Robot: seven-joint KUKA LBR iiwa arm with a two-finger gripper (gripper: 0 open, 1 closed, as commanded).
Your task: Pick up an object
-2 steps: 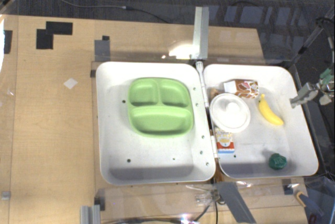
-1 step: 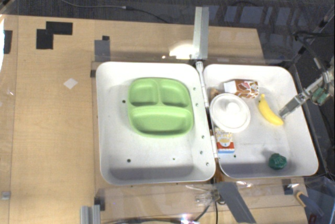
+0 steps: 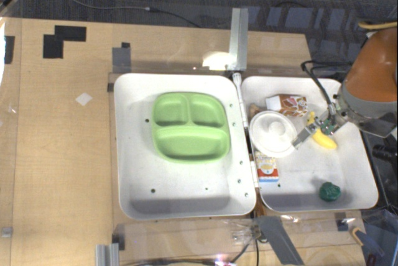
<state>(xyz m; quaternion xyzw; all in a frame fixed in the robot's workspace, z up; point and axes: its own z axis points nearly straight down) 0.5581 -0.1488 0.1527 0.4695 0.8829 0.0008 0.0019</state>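
My gripper (image 3: 313, 128) hangs low over the right bin (image 3: 354, 165), reaching in from the right under the orange-banded wrist (image 3: 373, 69). It sits between a white bowl (image 3: 272, 131) on its left and a yellow banana-like object (image 3: 325, 140) just below and to its right, touching or nearly touching the yellow object. A brown snack packet (image 3: 288, 103) lies behind the bowl. A small red-and-white carton (image 3: 267, 169) lies in front of the bowl. A dark green ball (image 3: 330, 192) rests near the bin's front right corner.
The left bin (image 3: 134, 190) holds a green divided plate (image 3: 189, 127). A metal post (image 3: 239, 38) stands behind the wall between the bins. Black cables (image 3: 317, 75) trail by the arm at the right bin's back edge.
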